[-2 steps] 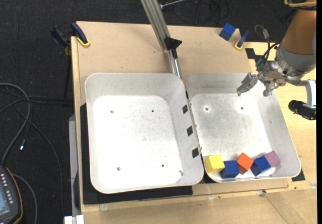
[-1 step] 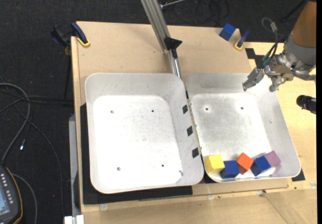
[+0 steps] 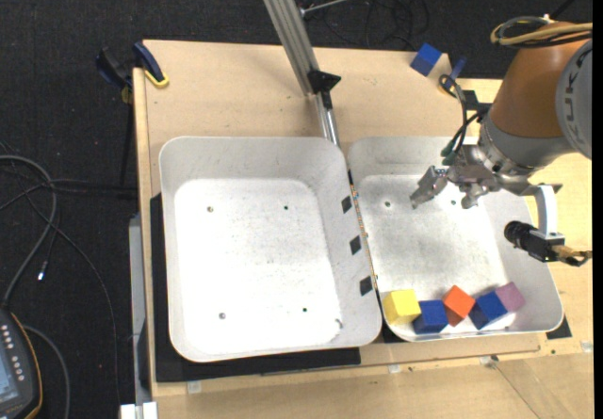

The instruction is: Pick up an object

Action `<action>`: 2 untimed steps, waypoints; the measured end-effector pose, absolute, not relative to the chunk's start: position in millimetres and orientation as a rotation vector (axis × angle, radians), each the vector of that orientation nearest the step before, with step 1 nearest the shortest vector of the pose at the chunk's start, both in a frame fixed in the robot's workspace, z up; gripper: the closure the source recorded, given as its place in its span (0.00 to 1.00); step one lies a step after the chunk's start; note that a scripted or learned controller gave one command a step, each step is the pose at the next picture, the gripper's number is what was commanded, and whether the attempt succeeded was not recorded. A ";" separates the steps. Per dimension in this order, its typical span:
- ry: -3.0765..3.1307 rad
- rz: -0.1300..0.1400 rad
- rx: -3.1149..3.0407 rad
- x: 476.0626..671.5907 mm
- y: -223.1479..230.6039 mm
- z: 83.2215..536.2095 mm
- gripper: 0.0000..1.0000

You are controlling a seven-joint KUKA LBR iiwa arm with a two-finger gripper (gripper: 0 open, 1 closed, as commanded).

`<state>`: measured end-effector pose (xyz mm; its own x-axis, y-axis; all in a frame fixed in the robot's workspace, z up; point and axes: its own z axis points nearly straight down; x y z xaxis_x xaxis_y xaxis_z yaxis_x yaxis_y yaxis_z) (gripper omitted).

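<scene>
My gripper (image 3: 447,188) hangs over the back part of the right bin (image 3: 377,155), its fingers spread open with nothing between them. Along that bin's front wall lie several small blocks: a yellow block (image 3: 401,304), a blue block (image 3: 431,315), an orange block (image 3: 459,302), a dark blue block (image 3: 488,309) and a pale purple block (image 3: 510,296). They sit well in front of the gripper, toward the near edge.
The left bin (image 3: 179,163) stands beside the right one. A blue block (image 3: 427,58) lies on the bench at the back right, outside the bins. A metal pole (image 3: 287,17) slants from the top down to the bins' shared edge. Clamps (image 3: 141,64) sit at the bench's back left.
</scene>
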<state>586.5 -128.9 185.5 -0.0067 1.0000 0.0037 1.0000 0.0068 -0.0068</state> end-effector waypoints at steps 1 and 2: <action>-2.224 0.002 -2.214 567.4 -100.1 171.1 0.00; -2.224 0.001 -2.214 510.6 -62.2 196.3 0.00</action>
